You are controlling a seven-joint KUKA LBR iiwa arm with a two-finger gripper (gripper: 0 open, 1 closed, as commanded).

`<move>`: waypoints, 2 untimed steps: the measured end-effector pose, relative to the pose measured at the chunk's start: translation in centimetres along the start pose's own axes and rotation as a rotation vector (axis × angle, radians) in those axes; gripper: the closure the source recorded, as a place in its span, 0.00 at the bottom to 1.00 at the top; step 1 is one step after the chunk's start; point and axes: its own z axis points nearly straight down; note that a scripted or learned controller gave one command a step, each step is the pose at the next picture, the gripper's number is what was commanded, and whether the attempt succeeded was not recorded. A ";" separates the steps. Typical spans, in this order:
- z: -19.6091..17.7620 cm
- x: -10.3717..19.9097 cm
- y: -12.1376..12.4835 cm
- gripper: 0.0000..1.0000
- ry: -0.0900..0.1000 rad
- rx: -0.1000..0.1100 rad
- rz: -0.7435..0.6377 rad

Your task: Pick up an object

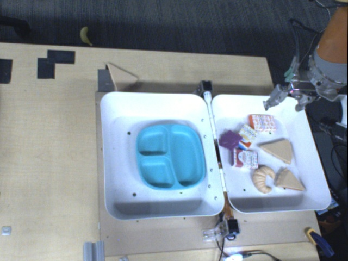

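Note:
The right bin [310, 145] holds several small items: a red-and-white box [262, 123], a purple piece [230, 140], a small yellow-and-white carton [247, 134], a red-and-white carton [246, 157], a tan wedge [277, 149], a croissant [263, 178] and a second tan wedge [289, 180]. My gripper [287, 99] hangs over the bin's far right corner, above and right of the red-and-white box. It is open, with nothing between its two spread fingers.
The left bin [117, 124] holds a blue sectioned tray [169, 155]. A black clamp [205, 87] sits where the bins meet at the back. Black tape patches [54, 61] mark the bench at the far left. Cables run along the front edge.

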 end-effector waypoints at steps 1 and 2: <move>16.4 -1.5 -1.8 0.00 -0.002 -0.004 0.003; 15.2 -1.4 -1.6 1.00 0.000 -0.010 0.002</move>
